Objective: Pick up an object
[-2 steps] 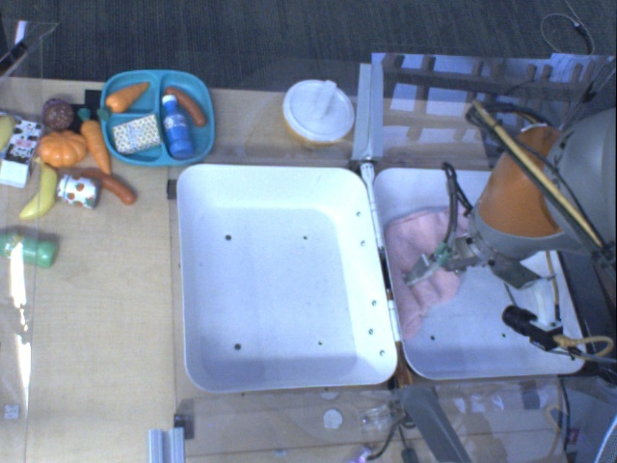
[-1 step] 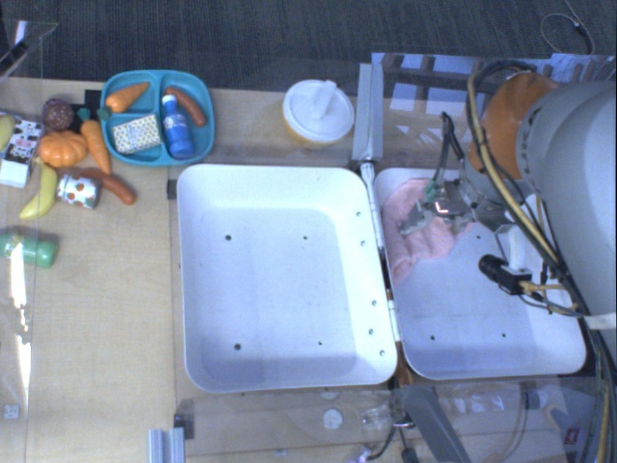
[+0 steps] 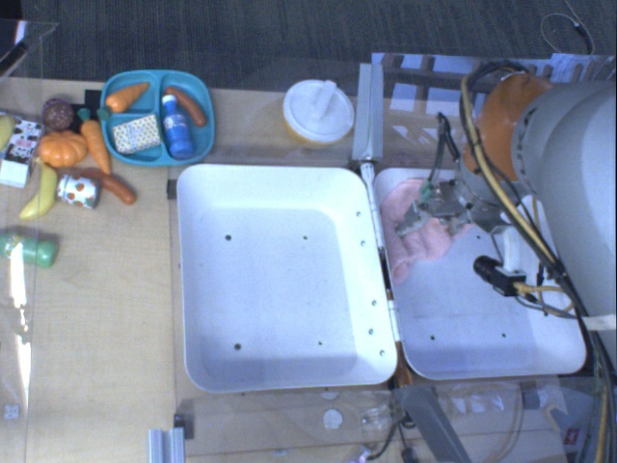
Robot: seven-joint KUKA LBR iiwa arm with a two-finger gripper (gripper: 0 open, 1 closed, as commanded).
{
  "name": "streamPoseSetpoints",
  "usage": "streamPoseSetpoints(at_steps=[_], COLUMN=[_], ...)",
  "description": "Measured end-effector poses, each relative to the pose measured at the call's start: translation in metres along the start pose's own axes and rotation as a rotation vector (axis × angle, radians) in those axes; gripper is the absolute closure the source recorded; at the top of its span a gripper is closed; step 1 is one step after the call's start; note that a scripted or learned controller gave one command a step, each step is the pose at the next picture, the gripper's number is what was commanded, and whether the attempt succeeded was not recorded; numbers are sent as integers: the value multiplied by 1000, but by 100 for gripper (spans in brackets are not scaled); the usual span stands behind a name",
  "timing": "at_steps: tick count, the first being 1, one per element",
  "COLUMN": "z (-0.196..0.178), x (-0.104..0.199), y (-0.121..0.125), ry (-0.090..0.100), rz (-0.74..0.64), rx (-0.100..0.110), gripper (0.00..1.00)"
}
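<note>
A pink cloth [image 3: 416, 228] lies crumpled in the right bin [image 3: 501, 345], near its upper left corner. The gripper [image 3: 431, 210] sits over the cloth's top edge; I cannot tell its state. A good grasp probably needs pinching a raised fold.

Pink soft object [image 3: 416, 228] crumpled, right bin's upper-left.
</note>
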State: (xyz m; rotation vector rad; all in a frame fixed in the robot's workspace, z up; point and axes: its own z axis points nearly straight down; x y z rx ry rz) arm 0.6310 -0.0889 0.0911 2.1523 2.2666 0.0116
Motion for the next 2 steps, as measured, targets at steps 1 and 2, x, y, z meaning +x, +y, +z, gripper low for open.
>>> streamPoseSetpoints(at_steps=[1, 2], z=[-11, -92], x=[1, 39], y=[3, 27], ry=[-2, 6], rz=[-9, -47], rx=[-4, 15], gripper=[100, 100])
